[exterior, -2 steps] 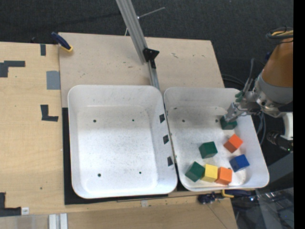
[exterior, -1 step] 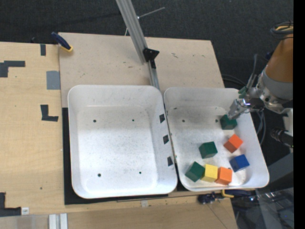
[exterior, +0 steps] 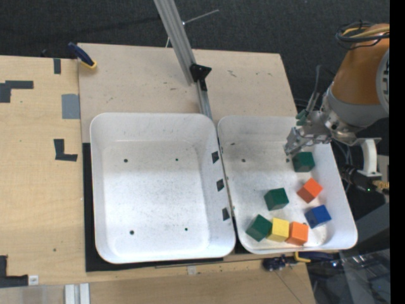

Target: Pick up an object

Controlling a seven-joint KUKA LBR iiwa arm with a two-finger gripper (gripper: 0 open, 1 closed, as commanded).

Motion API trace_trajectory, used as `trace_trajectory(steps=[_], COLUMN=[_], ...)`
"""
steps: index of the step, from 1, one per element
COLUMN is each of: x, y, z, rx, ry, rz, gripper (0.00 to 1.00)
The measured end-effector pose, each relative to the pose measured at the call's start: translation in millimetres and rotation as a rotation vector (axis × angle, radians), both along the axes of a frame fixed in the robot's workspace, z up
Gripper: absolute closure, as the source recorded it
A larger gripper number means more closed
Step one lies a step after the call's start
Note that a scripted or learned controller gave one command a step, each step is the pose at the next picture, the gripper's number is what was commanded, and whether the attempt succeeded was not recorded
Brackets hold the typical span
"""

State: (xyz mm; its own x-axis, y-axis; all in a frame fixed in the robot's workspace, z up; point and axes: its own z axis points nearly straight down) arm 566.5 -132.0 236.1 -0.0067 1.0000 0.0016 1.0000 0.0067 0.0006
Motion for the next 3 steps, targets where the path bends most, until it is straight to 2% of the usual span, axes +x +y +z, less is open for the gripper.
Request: trace_trajectory(steps=[3], x=[3.0], y=[173.9], z=[8.0], rx=[0.000], ry=[0.002], rz=[0.002], gripper=[1.00])
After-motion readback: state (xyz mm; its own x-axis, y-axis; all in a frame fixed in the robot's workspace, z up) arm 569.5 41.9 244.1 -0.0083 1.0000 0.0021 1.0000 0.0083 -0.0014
